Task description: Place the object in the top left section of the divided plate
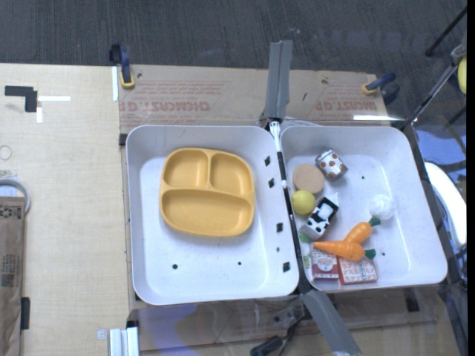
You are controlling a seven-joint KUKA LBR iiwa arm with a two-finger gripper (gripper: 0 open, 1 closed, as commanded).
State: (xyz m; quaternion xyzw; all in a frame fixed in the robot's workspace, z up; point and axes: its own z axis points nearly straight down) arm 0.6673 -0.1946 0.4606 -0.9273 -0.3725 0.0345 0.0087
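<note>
Broadly, two white bins side by side on a pale wooden bench [67, 221]. Left bin [215, 273] carries only the yellow divided plate [209, 215], lying flat with its single wide section toward the near edge and two smaller ones behind. The target top left section [186, 170] is bare. Right bin [404, 173], the side the arm enters from, holds all the candidate objects in a loose cluster along its left wall: a flat red packet [343, 271], carrot [347, 248] with its long axis running roughly left-right, a tan round disc [309, 178], a black-and-white cow toy [321, 217], a yellow ball [302, 202] touching the disc, a small patterned can [331, 164], and a white ball [381, 205] apart to the right. Which one is the task's object I cannot say; none is on the plate. Claw state: cannot tell, released or clenched. Judgement: the objects lie nearer the claw's entry side, the plate farther beyond the divider, so any carry crosses leftward over both bin walls. Bench surround: brown cardboard [223, 95] behind, dark carpet [185, 13] beyond.
</note>
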